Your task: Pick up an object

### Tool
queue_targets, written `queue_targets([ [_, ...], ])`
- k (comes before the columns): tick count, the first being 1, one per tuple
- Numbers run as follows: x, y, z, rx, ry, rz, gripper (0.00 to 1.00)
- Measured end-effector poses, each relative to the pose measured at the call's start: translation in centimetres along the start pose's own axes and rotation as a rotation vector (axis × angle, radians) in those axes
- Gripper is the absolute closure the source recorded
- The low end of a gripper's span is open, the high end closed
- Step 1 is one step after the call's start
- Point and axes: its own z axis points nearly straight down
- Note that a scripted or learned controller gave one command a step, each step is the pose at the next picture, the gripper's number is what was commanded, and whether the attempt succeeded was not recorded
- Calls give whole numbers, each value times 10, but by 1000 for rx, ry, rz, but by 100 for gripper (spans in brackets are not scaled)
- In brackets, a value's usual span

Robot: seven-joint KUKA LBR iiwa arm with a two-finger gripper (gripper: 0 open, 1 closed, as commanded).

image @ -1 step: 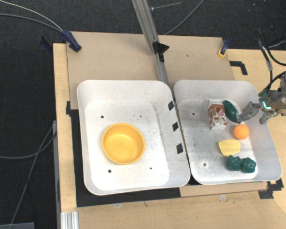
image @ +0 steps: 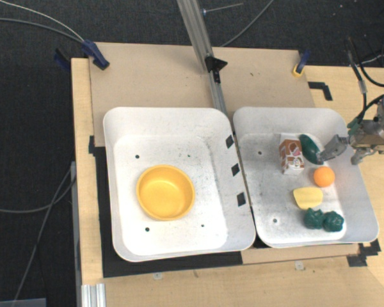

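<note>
Reaching in over the right bin (image: 269,232), the pincer (image: 345,149) hangs beside a dark green piece (image: 310,148); whether it is spread or closed, I cannot tell. Clustered for easy picking lie a carton-like box (image: 291,155), smooth orange ball (image: 324,176), yellow wedge (image: 307,197) and knobbly green lump (image: 324,220).
</note>
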Motion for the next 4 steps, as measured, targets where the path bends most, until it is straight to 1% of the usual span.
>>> queue_targets([
  [1,-7,5,58,8,2,1,0],
  [2,-9,13,108,7,2,1,0],
  [3,-8,12,140,7,3,1,0],
  [4,-8,14,125,1,3,1,100],
])
